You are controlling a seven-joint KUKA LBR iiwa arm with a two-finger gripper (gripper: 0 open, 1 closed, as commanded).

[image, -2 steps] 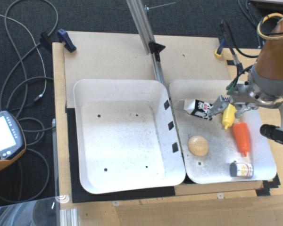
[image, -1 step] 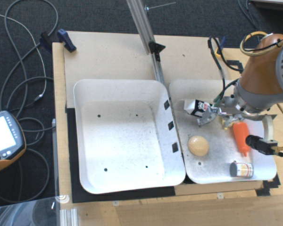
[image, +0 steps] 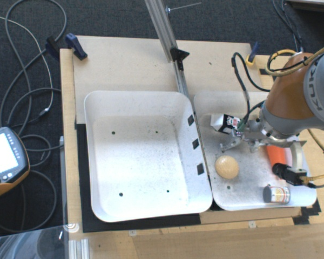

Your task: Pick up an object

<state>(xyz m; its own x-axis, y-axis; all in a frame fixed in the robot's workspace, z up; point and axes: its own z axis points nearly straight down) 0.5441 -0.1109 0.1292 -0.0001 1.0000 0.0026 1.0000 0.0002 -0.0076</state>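
gripper (image: 230, 139) low over the right bin (image: 248, 198), can't tell how it's set | tan ball (image: 227, 167) sits just near-side of it, close, nothing visibly gripped | black-and-white carton (image: 224, 122) just on its far side | orange block (image: 276, 155) and small jar (image: 276, 194) off right | left bin (image: 97, 107) alongside

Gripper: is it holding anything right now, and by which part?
Cannot be told. The two-finger gripper hangs low in the right white bin, between the small black-and-white carton and the round tan ball, and nothing shows between its fingers.
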